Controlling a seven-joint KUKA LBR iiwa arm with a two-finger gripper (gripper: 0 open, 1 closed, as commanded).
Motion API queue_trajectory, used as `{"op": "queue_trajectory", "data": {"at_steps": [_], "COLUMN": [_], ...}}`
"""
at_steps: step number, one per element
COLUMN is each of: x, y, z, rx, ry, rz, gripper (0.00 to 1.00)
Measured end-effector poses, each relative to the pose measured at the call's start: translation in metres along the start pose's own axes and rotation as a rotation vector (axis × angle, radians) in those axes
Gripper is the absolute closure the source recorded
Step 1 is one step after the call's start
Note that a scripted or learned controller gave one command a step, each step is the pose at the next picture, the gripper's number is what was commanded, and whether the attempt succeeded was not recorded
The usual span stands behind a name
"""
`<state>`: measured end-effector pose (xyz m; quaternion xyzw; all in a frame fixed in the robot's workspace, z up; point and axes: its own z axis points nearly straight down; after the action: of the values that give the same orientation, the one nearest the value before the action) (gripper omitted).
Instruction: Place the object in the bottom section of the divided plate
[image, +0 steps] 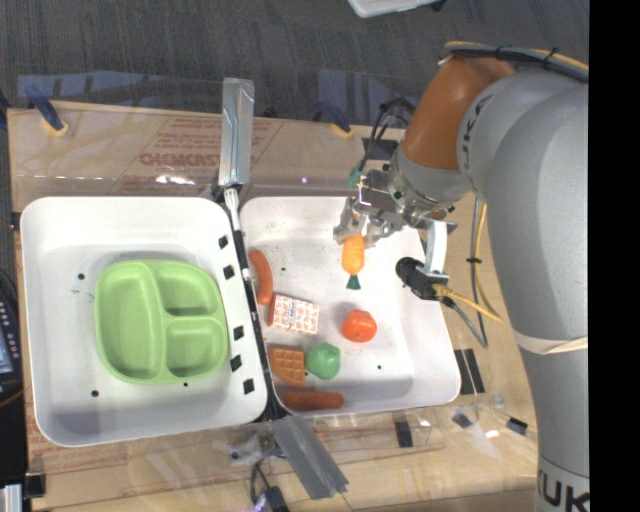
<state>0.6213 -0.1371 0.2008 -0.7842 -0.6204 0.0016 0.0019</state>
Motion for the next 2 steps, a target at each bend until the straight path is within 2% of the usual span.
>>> {"op": "queue_trajectory", "data": {"at_steps": [1, 2], "x": [0.083, 0.166], "y": [-0.033, -0.067], "z": [-0.103, -0.243], "rx": [-0.005, -0.006], "ry": [0.001, 0.001], "rz": [-0.078, -0.069], "gripper": [1.00, 1.00]}}
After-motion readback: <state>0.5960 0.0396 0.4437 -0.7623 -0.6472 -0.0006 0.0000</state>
